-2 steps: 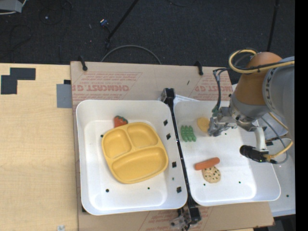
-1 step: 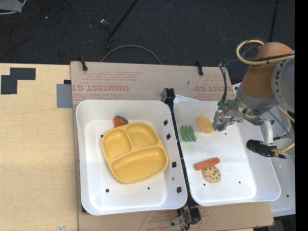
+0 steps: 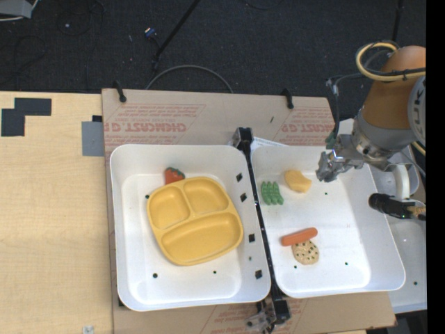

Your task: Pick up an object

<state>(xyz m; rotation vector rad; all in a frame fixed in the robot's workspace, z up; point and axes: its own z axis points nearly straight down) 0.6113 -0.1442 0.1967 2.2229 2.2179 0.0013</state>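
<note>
Arm is in approach, nothing picked yet. Gripper hovers over the upper right part of the right bin, just beside the yellow chunk, on its right. Can't tell whether the claw is released or clenched at this angle; nothing visible in it.

Candidates, all in the right bin: the yellow chunk, nearest; green pea pods close to the centre divider; carrot touching the cookie lower down.

Next move, my guess: shift left over the chunk, descend, close.

Clearance: the chunk has bare floor all round, far wall well apart. The pods are tight against the divider, a poor pick. Carrot and cookie touch, so risk of a double grab. Left bin holds a yellow divided plate with a small orange-and-green toy at its top edge; crowded there.
</note>
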